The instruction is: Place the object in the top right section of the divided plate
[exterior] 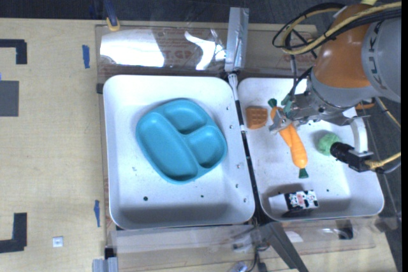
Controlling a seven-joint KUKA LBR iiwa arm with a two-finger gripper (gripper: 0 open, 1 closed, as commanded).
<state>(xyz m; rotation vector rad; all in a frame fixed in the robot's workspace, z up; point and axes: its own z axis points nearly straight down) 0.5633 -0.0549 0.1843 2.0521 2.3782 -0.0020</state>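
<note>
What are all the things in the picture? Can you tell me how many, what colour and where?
bins: 2, white, side by side on the bench
divided plate: 1, blue, three sections, in the left bin
carrot: 1, orange with a green tip, middle of the right bin, right at the gripper
brown piece: 1, tan, upper left of the right bin
green thing: 1, green, round, right side of the right bin
small black and white object: 1, near front edge of the right bin
arm: 1, grey with orange band, over the right bin
gripper: 1, at the carrot's upper end
</note>
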